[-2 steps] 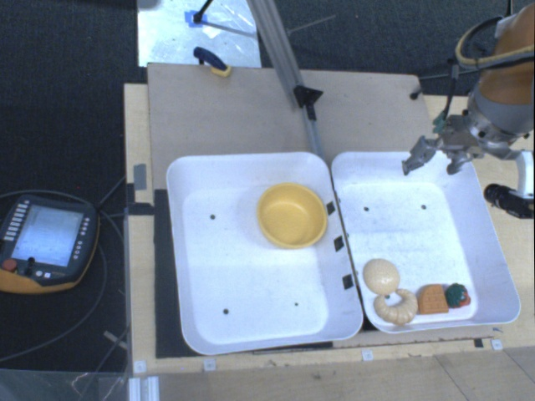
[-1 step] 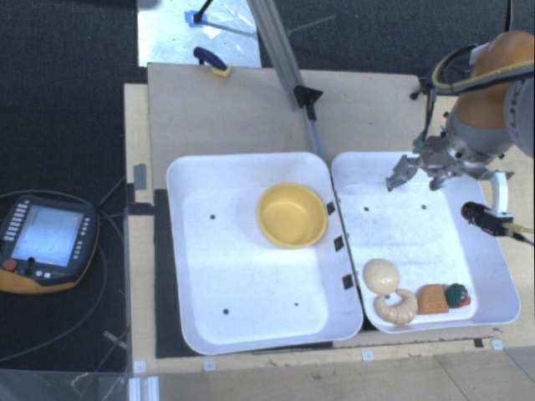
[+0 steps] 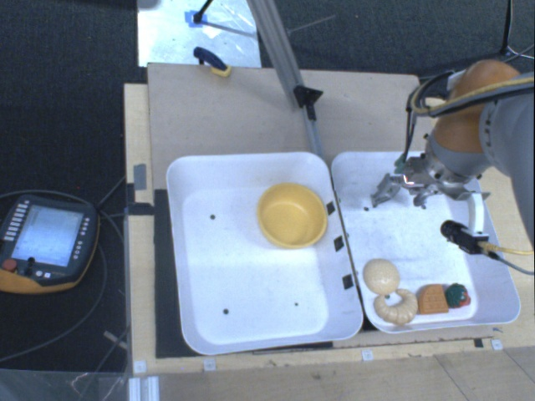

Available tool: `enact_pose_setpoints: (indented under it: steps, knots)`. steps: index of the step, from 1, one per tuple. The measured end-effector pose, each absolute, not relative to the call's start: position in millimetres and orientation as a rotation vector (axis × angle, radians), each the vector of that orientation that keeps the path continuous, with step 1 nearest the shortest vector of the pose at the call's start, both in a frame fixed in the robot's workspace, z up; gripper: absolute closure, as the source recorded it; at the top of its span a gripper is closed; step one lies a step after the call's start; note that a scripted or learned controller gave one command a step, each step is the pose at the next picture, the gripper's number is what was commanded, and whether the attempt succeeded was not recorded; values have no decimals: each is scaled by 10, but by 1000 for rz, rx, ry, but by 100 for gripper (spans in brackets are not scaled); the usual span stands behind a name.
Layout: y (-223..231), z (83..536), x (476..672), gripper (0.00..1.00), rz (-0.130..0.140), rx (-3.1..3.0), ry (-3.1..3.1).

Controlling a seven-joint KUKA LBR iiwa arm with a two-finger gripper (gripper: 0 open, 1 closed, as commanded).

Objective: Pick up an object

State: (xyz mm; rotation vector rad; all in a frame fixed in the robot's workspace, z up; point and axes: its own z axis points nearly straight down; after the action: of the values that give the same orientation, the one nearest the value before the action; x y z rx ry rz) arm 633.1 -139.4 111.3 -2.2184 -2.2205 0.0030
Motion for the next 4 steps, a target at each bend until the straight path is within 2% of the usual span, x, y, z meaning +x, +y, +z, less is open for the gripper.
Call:
enact_pose_setpoints:
  steps: [1, 2, 4]
  knots:
    - [-1392, 897, 6331, 0, 1, -2221, -2222]
    - [-1393, 1016, 6341, 100, -3, -2222, -2224]
    - [-1314, 2080, 6444, 100, -6, -2224, -2227]
